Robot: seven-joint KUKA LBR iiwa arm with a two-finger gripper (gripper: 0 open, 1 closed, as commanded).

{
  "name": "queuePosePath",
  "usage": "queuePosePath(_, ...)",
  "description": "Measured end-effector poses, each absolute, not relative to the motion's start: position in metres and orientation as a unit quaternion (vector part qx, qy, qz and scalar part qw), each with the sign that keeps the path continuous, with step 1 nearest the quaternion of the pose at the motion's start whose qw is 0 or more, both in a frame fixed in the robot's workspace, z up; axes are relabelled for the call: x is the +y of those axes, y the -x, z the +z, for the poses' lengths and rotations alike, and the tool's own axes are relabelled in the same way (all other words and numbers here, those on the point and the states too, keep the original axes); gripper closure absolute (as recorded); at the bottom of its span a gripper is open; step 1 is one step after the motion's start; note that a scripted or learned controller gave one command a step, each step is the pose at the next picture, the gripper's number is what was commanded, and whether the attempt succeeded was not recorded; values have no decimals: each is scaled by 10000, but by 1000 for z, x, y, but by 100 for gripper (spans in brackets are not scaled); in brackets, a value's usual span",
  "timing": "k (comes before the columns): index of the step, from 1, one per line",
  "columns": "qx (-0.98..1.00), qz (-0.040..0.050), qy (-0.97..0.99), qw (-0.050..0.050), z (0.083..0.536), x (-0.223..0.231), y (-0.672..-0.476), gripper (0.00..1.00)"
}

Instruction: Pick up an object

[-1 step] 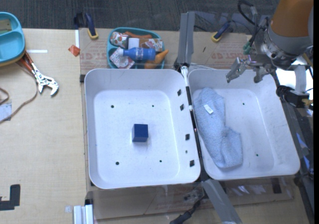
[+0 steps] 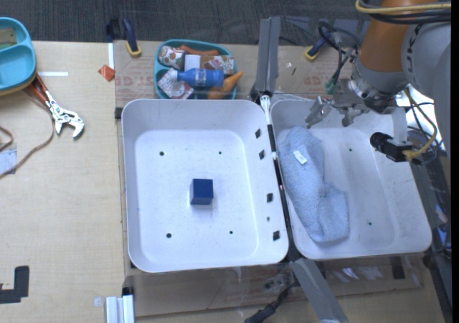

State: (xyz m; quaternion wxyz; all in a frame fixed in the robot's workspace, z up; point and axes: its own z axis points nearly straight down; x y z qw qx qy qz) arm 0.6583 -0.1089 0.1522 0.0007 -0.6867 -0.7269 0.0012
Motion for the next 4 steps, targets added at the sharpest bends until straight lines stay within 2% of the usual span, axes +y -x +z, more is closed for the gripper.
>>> queuePosePath(1, -6750, 6, 7379, 1, 92, -143, -594, 0)
queuePosePath(2, -6963, 0, 7177, -8, 93, -184, -536, 0)
queuePosePath(3, -6851, 0, 7284, -4, 92, -124, -594, 0)
queuePosePath(4, -6948, 1, 7192, -6, 92, -123, -632, 0)
